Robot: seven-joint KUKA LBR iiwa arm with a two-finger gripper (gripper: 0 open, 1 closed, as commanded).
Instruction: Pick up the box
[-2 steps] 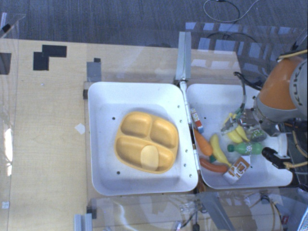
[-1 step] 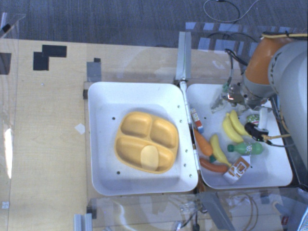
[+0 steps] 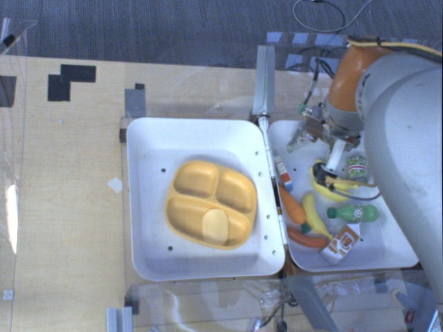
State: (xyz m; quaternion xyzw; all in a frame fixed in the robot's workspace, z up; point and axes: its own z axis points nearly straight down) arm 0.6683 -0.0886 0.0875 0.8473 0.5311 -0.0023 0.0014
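A small brown-and-white box (image 3: 342, 243) lay tilted at the near edge of the right-hand bin (image 3: 387, 254), touching the end of a red sausage-shaped toy (image 3: 308, 238) to its left. Just beyond the box sat a green bottle (image 3: 353, 214) on its side, with a yellow banana (image 3: 313, 213) and an orange carrot (image 3: 293, 207) left of it. Farther from the box, a yellow ring-shaped piece (image 3: 333, 183) and a green-and-white round item (image 3: 356, 165) lay under the wrist. The grey arm's gripper (image 3: 331, 159) hung above the bin's far half, well apart from the box; how far its fingers stood apart could not be told, and nothing was seen in its hold. Left of the box, the other bin (image 3: 142, 185) held a yellow divided tray (image 3: 211, 203).
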